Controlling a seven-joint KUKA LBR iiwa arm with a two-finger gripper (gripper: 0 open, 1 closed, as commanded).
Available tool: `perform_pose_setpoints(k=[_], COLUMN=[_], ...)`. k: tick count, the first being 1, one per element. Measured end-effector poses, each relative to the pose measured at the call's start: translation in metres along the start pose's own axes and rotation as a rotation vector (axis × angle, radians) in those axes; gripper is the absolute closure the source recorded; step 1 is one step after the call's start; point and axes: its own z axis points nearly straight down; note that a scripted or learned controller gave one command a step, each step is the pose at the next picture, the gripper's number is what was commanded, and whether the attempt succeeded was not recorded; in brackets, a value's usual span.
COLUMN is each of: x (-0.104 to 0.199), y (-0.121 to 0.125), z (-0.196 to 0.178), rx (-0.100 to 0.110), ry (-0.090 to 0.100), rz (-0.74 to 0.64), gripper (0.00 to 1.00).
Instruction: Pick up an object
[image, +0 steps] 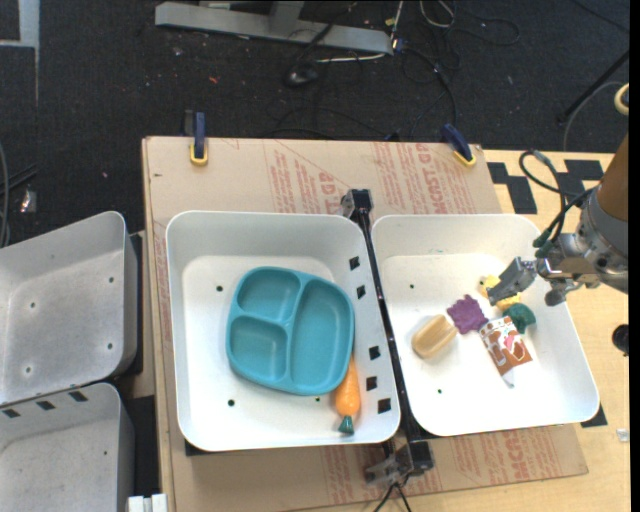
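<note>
Right now we see the two-finger gripper (537, 279) hanging over the far right part of the right-hand shallow white bin (560, 405), its fingers spread apart and nothing between them, so we count it as released. Just beneath its left finger lies a small yellow object (503, 289), partly hidden, and close beside that a small dark green rounded piece (523, 318); either looks like the nearest candidate for a pick. Near them lie a flat red-and-white printed packet (506, 349), a crinkled purple toy piece (466, 314) and a smooth tan bread-shaped block (434, 336). To do this step well, we judge that we should settle on one item, centre the spread fingers over it and come straight down, since the yellow and green pieces sit so close together that a careless closure could catch both or push one aside. The packet looks thin and slick, likely to slip or buckle; the tan block looks firm and rounded, an easier grasp. In the left white bin (200, 400) rests a glossy teal plastic plate with three compartments (291, 331), and an orange toy carrot with a green tip (347, 397) lies touching its near edge.
</note>
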Motion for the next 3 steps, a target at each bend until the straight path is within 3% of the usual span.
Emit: perform_pose_setpoints(k=[1, 3], x=[0.0, -0.006], y=[0.002, 0.004], z=[-0.004, 0.12], rx=[-0.008, -0.003], ry=[-0.001, 0.0], rz=[-0.002, 0.0], gripper=[0.0, 0.0])
